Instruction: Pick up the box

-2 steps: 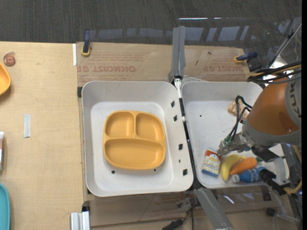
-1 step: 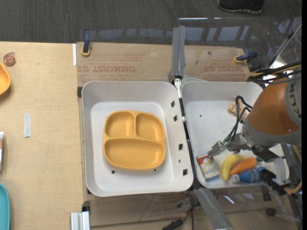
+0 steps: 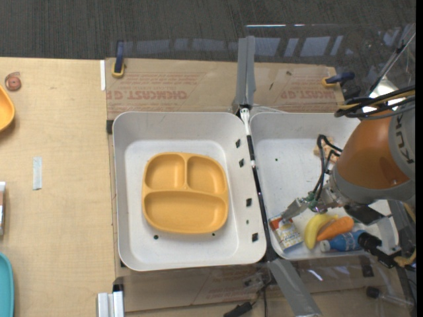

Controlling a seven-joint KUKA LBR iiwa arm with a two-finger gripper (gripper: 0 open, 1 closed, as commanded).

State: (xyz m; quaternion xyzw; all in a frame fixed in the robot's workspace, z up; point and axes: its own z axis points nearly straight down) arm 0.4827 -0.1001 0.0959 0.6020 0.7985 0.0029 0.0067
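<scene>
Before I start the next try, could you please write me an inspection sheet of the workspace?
Surface: two white bins, left bin and right bin, on a cardboard-lined bench.
Job's things: small box in the right bin's near left corner.
Clutter: yellow divided plate in the left bin; banana, carrot and blue bottle beside the box.
Grippers: gripper low over the right bin, just above the box.
Cables: black cable along the arm.
Surroundings: clamps on the cardboard's back edge.
</scene>
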